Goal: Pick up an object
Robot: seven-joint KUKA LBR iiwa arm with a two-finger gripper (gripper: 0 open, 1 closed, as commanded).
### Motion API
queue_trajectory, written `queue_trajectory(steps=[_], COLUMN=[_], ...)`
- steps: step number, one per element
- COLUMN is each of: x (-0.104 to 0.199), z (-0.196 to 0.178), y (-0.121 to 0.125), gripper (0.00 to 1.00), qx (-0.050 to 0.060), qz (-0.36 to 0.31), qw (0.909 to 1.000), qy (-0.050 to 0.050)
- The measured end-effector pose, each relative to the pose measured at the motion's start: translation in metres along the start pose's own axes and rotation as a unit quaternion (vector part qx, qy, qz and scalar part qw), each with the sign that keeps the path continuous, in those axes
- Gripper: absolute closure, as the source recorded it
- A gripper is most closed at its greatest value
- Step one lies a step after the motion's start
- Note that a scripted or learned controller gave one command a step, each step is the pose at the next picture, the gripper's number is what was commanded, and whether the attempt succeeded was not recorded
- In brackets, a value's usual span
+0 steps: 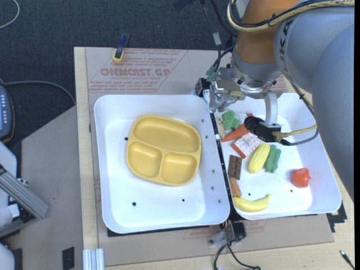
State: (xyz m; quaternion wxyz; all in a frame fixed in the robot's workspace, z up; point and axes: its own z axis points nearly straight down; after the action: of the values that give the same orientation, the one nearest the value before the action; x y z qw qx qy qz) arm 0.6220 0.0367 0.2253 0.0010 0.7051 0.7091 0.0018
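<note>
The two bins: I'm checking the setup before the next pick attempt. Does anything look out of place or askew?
Nothing stands out. The yellow divided plate lies flat in the left bin. The toy foods, including the banana, corn and tomato, all lie inside the right bin, crowded toward its left side. No spill or damage shows.

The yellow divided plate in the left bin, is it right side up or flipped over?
Right side up. The yellow divided plate lies flat in the left bin, its three hollow compartments facing the camera.
</note>
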Motion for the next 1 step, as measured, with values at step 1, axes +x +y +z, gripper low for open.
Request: queue_trajectory(steps=[1], x=[0.0239], z=[0.008], y=[0.016], gripper=[1.0], qx=[0.0], qz=[0.001], qw=[1.0], qy=[-0.001])
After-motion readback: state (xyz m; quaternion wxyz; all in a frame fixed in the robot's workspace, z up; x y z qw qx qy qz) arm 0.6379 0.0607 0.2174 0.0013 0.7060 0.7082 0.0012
